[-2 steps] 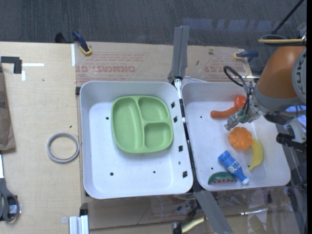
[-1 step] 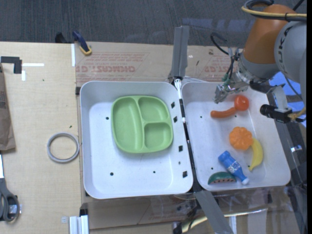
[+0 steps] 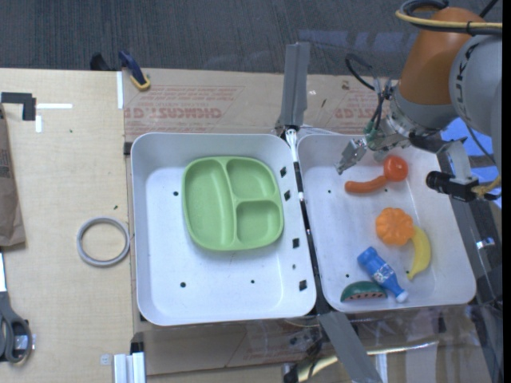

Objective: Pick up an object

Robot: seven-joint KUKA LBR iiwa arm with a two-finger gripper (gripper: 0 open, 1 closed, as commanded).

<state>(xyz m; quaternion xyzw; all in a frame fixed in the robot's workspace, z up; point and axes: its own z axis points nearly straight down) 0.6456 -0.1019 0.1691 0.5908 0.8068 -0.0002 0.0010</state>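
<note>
Nearest you, along the front wall of the right bin (image 3: 447,298), a watermelon slice (image 3: 363,292) is lying beside a blue bottle (image 3: 381,273), and the two are touching or nearly so. Just behind them a banana (image 3: 420,253) is leaning against an orange fruit (image 3: 394,225). Farther back, a carrot (image 3: 369,185) is lying flat with a tomato (image 3: 395,167) at its right end. The gripper (image 3: 351,155) is hanging over the back left of that bin, just left of the carrot and slightly behind it. Its grey fingers (image 3: 346,159) are showing as a narrow wedge with nothing between them, so you are looking at an empty hand, open only a little as far as you can judge.

The carrot is the closest candidate, lying near the gripper on its right, with the tomato a bit beyond.

Here is what you should be watching. The carrot and tomato are touching, so a descent that is off to the right is likely to nudge the tomato and roll it away. The carrot is slim and rounded; a narrow opening may land on top of it rather than around it. The bin's back wall is close, and the fingers could be clipping it.

The left bin (image 3: 152,238) is holding a green plate (image 3: 234,203), well apart from the gripper.
</note>
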